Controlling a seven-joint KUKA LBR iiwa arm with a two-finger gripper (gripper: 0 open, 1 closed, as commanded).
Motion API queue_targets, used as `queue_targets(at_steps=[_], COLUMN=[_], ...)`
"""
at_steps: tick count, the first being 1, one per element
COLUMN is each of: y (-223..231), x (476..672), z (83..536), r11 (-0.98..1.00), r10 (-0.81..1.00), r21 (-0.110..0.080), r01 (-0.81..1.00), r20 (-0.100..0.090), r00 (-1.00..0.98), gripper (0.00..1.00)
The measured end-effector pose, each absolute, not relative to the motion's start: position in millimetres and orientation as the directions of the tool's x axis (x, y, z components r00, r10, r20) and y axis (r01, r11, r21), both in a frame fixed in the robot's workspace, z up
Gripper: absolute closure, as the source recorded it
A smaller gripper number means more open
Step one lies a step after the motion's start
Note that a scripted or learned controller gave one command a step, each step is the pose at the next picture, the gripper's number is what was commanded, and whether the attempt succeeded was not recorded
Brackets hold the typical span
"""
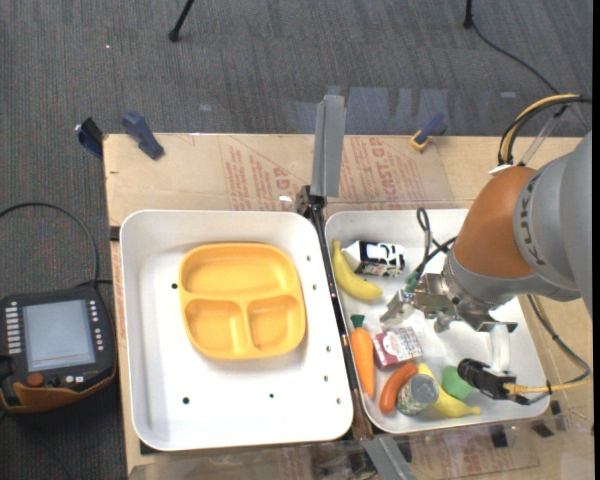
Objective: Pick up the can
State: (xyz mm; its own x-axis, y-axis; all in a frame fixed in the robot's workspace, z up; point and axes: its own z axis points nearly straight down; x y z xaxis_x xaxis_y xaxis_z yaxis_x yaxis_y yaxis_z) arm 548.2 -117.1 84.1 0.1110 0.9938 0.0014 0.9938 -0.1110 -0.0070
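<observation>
While the arm [525, 238] reaches into the right bin [536, 368], the tool [417, 303] hangs above the small red carton [397, 347]; whether it is open or closed cannot be told. Below that carton, the can [417, 394] lies near the bin's front edge, touching the sausage [395, 385], with the carrot [363, 360] to the carton's left.

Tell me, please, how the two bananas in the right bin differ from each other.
The upper banana lies in the open near the bin's left wall, beside the dark carton. The lower banana sits at the bin's near edge, wedged between the can and a green item, so less of it shows. The upper one looks longer. Both are yellow and curved.
</observation>
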Motion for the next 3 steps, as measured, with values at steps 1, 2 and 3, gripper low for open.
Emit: queue_targets(at_steps=[1, 2, 3], y=[-197.2, -159.1, -197.5], x=[568.7, 508.5, 567.0], z=[84.4, 83.8, 83.4], r11=[-0.462, -0.514, -0.666], r10=[0.887, 0.858, 0.745], r21=[-0.009, -0.01, -0.011], r01=[0.887, 0.858, 0.745], r20=[0.003, -0.001, -0.002], r00=[0.462, 0.514, 0.667], gripper=[0.0, 0.0, 0.0])
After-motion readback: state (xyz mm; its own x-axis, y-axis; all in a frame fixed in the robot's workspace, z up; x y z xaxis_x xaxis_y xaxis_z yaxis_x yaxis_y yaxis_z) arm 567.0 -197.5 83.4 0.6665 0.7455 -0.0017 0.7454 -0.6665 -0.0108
